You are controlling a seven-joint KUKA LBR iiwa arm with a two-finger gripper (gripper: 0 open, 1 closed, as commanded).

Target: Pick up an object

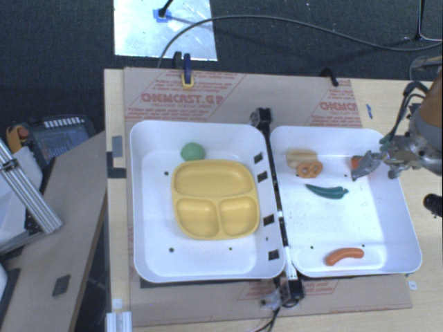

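Objects for picking lie in the right bin: a pretzel, a green pepper, a sausage. We see the gripper near the bin's right side, beside a small orange item; its grip we cannot tell. We judge nothing lifted yet.

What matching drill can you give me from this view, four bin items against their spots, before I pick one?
Items:
1. yellow tray
2. green ball
3. orange sausage
4. green pepper

Places:
A. right bin, near its front edge
B. left bin, just behind the tray
C. middle of the left bin
D. right bin, below the pretzel

Pairs: 1-C, 2-B, 3-A, 4-D
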